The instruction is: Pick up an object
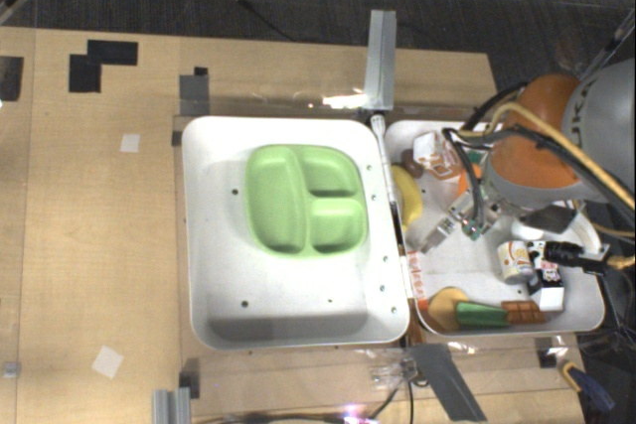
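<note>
In the right bin (586, 318), my gripper (452, 225) hangs low over the middle of the floor, under the orange-banded wrist (527, 164). Just to its left, against the bin's left wall, lies a yellow banana-shaped object (405, 194). A small orange-and-white packet (429, 152) sits at the back left. To the right of the gripper stands a small can (514, 260), with a white-and-black item (550, 293) beside it. A green-and-brown stick-shaped object (487, 315) and a tan rounded piece (445, 298) lie along the front wall.
The left bin (214, 313) holds a green divided plate (303, 199) at its centre. Cables loop around the wrist at the right bin's back right. A metal post (381, 60) stands behind the divider between the bins.
</note>
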Tool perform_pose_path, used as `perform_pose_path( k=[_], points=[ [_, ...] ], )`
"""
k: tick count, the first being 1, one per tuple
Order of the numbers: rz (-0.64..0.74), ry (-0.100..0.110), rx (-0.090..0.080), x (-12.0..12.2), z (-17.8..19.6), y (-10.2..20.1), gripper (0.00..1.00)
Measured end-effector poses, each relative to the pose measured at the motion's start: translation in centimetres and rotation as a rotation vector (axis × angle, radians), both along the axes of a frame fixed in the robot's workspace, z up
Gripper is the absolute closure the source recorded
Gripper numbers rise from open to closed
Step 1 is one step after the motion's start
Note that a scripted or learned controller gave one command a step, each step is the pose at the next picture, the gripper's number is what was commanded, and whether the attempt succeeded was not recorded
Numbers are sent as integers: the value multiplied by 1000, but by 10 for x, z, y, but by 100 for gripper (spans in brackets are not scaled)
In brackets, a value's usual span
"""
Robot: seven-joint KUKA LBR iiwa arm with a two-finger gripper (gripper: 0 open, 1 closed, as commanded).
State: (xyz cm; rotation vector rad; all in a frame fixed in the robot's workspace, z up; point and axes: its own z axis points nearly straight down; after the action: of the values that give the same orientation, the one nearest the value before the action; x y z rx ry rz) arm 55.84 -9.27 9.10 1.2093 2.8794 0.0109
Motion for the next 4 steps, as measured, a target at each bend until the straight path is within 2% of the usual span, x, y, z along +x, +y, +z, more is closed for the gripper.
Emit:
perform_pose_path(
  k=[1,2,3,4],
  points=[
    [-7,9,0,58,-2,-23,0],
    [-163,4,2,39,-1,-9,0],
    [-334,3,6,33,-1,-12,0],
    [-326,-12,3,37,14,-13,100]
  ],
)
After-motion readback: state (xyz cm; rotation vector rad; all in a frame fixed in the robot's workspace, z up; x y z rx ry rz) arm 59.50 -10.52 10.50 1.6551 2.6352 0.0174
